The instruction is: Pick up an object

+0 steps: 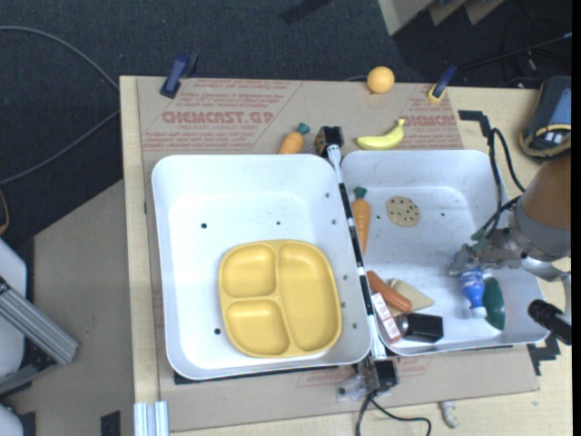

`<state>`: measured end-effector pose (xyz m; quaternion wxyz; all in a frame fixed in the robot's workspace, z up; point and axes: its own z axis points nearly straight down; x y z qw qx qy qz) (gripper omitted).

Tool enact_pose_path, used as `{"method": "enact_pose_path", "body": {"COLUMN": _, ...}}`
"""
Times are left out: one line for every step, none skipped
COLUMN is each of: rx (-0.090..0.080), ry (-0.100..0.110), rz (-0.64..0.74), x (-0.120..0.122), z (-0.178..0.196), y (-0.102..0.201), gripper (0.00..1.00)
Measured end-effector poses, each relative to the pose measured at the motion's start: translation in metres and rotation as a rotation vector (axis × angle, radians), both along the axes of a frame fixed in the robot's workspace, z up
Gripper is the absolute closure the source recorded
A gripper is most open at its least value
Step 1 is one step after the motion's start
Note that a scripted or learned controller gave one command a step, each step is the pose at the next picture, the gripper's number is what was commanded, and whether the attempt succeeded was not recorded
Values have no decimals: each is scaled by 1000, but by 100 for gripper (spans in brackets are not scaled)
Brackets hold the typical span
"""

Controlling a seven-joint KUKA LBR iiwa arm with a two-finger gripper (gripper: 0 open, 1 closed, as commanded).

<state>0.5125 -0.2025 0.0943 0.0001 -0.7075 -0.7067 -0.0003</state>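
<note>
The blue-capped bottle (473,294) lay in the right bin (427,166), at its near-right side, directly beneath the jaws, long axis running far to near. A dark green object (493,303) sat touching its right side. The gripper (478,260) hung just over the bottle's far end; whether the jaws were apart, I couldn't tell. The yellow divided plate (278,297) sat in the left bin (182,198).

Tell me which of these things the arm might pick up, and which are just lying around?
Job: gripper, carrot, cookie, blue bottle, green bottle, black block, all in the right bin.

Lying about: yellow tray in the left bin, banana, orange, clamps.
</note>
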Motion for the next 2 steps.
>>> {"method": "enact_pose_path", "body": {"rx": 0, "ry": -1, "rz": 3, "x": 52, "z": -10, "y": 49, "gripper": 100}}
{"method": "enact_pose_path", "body": {"rx": 2, "ry": -2, "rz": 5, "x": 29, "z": 91, "y": 161, "gripper": 100}}
